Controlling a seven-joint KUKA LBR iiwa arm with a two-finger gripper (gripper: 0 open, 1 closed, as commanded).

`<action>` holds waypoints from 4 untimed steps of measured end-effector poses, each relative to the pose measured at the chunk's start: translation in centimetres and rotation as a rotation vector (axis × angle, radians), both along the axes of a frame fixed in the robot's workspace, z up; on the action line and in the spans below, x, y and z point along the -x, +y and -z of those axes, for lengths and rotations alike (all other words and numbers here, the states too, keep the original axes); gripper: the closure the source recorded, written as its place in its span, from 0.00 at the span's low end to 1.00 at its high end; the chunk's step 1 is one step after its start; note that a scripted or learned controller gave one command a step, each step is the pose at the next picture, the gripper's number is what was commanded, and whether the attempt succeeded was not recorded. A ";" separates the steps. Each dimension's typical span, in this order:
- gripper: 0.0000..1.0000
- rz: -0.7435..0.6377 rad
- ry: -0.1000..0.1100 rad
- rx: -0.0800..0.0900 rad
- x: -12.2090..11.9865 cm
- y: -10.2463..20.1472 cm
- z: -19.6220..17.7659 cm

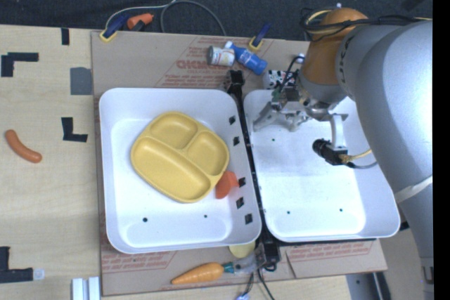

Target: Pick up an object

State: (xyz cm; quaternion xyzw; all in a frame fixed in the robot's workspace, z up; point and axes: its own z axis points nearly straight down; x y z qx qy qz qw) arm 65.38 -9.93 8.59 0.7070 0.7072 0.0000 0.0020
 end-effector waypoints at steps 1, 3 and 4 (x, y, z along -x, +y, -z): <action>0.00 -0.002 0.002 -0.002 -1.3 -0.1 0.0; 0.00 0.000 -0.001 0.000 1.5 0.4 0.0; 0.00 -0.002 0.000 -0.003 -1.6 -0.6 0.0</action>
